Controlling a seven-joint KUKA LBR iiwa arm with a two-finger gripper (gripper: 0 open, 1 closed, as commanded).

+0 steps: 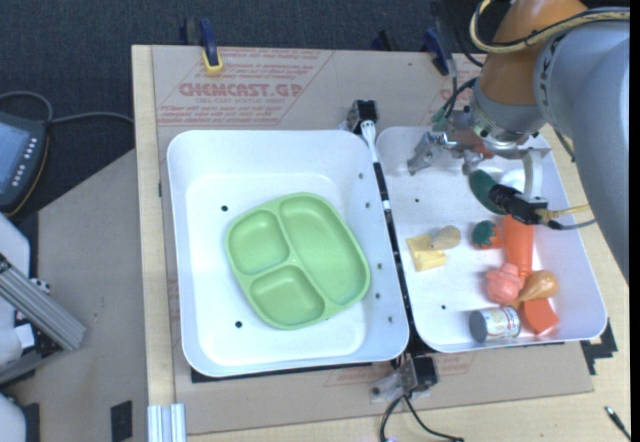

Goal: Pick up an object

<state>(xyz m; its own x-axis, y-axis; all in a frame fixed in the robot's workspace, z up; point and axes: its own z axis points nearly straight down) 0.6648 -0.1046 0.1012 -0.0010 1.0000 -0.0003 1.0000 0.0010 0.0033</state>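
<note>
The bench carries two shallow white bins set side by side on a brown board (250, 80) printed with red lettering.

The left bin (190, 170) contains one item: a green divided tray (296, 258) with three compartments. It lies flat near the centre of the bin floor, turned slightly off square to the bin walls.

The right bin (590, 315) contains the loose objects. A pale yellow block (428, 256) and a tan lump (445, 236) lie near the bin's left wall, touching or almost touching each other. A small dark green piece (484, 231) lies just beside a long orange object (518, 243), which runs toward the near edge. A pink object (504, 283) and an orange-tan object (538, 284) lie against its lower end. A grey cylinder (495, 324) lies on its side near the near edge, with an orange-red piece (540, 315) just beside it toward the right corner.

The arm (590, 80) enters from the right, and its orange band (520, 45) sits above the far right corner of the right bin. The gripper (445, 145) hangs over the far edge of that bin, well apart from the objects. Whether its fingers are spread or closed cannot be determined, and no object is seen between them.
</note>
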